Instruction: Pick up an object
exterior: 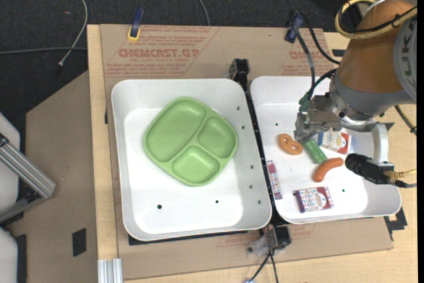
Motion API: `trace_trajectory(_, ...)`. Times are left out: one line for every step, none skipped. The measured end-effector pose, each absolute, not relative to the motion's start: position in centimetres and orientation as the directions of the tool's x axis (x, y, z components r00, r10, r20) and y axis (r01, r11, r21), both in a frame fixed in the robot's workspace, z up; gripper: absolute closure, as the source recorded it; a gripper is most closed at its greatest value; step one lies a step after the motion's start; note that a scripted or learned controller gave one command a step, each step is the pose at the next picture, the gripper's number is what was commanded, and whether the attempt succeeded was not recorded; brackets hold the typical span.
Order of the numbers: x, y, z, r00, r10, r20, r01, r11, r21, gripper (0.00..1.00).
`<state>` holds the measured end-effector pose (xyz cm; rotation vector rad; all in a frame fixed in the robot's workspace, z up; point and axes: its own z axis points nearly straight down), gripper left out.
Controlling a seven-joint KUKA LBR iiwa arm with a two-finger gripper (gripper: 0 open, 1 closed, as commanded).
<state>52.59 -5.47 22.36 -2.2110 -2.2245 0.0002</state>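
One smooth green 3-section plate (191, 140) in left bin (126, 103); pincer (306, 132) state can't tell.

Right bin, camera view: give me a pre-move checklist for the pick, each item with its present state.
1. Hand is over the shallow white right bin: ok.
2. Candidate nearby: the small green cylinder-shaped toy lies just below the hand: ok.
3. Something between the fingers: cannot tell, the wrist hides them.
4. Neighbours crowd the target: the orange pretzel-shaped toy and orange sausage-shaped toy lie close beside it: not ok.
5. The red-and-white patterned packet lies apart, near the front rim: ok.
6. The green three-compartment plastic plate sits in the shallow white left bin, away from the arm: ok.
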Motion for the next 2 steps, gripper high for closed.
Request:
trace_trajectory(53.6,0.4,23.3,-0.007,1.0,0.002,1.0,0.007,0.001,1.0)
trace_trajectory(53.7,5.6,22.0,-0.006,1.0,0.003,1.0,0.006,-0.004,1.0)
